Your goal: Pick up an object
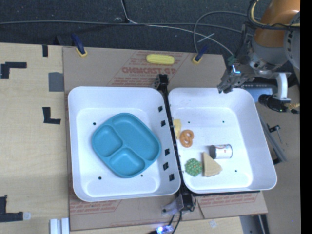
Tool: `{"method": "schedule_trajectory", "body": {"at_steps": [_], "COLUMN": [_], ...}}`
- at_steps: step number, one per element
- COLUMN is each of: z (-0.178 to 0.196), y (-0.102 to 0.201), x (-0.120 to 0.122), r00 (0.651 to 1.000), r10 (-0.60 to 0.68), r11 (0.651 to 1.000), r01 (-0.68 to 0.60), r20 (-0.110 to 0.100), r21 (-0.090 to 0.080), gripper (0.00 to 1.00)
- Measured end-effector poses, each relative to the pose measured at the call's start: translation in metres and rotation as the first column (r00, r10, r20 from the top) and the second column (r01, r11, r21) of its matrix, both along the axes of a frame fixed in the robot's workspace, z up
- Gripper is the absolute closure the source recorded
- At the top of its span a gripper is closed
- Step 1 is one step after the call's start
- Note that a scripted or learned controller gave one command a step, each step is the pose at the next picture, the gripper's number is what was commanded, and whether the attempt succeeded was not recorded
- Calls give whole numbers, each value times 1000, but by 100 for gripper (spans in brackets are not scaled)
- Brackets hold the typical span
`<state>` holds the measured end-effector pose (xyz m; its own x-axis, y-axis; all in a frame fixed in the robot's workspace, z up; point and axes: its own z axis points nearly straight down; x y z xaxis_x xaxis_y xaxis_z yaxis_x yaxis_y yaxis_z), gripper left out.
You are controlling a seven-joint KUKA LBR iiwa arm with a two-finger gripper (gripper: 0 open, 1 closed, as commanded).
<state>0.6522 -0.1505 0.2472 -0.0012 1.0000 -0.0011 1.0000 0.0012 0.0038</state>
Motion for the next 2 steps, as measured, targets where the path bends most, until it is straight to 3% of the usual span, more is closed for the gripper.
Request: {"method": "schedule_trajectory", "body": {"at_steps": [2], "z": [-3], "y": [115], "x": [-21], "r00": [1000], "r10": [6], "r11": [1000], "r01": [-6], "r20": [-6], "r21": [3], "gripper": [100]}}
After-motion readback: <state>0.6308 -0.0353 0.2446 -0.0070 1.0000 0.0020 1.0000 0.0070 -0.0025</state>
